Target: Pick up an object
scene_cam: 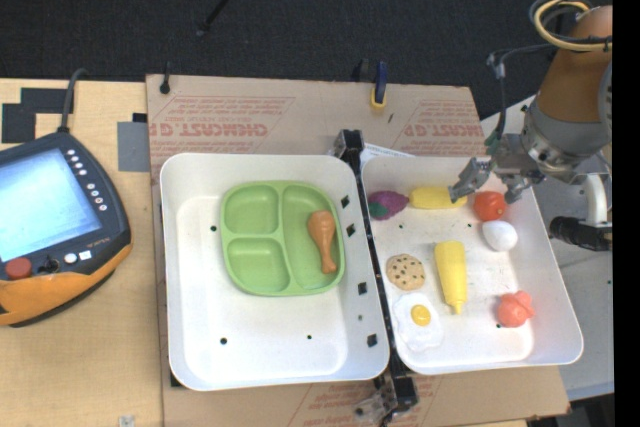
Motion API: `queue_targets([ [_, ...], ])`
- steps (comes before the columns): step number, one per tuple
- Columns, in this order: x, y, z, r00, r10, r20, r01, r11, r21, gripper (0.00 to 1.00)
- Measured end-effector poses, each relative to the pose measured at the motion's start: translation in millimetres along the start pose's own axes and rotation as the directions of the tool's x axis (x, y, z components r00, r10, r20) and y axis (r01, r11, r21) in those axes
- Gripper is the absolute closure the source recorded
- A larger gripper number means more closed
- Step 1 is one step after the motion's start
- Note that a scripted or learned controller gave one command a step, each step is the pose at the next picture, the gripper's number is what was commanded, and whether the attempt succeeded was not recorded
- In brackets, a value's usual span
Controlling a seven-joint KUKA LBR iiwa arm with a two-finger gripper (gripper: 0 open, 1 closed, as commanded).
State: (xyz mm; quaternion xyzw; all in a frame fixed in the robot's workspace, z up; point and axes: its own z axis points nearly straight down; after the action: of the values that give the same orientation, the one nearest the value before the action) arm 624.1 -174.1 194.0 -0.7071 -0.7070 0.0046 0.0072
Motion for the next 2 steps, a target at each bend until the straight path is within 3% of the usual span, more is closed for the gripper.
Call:
queue_targets([
  [1,-0.4,2.9,-8.8,1.0,-0.001,0.003,0.001,1.0,-0.014,0.0],
  [2,2.3,8.4,54.3,1.0,-0.005,0.002,0.005,1.0,-0.009,0.0],
])
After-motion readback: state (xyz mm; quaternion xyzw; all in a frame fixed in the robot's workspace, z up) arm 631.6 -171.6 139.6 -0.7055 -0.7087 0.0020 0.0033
